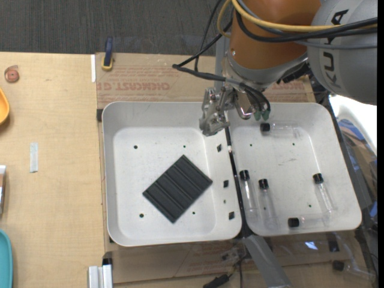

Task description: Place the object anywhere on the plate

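i see the gripper (213, 120) low over the back edge of the bins, just at the wall where the left bin (114, 179) and the right bin (336, 161) meet. it hangs under the orange band of the arm (270, 23), and cables cover part of it. i cannot tell if it is open or closed, and i see nothing that i can call held.

the dark ribbed plate (177, 188) lies flat in the middle of the left bin, turned diagonal, w/ nothing on it. the objects are, i think, the clear tubes w/ black caps in the right bin. one top tube (282, 128) lies near the back wall, just beside the gripper on its right. three others (264, 198) lie near the front and one more along the front wall. which one is the task's object i cannot say for sure; the top tube is the nearest candidate.

my judgement: the step in hand is the pick, or the approach to it, and the placing is not yet done. the next move needs the gripper aligned across a tube, not along it, then a descent to the bin floor and a firm close. the tubes are round and smooth, so prob. they roll or slip. after this, lift clear of the middle wall, go across to the plate, and release low.
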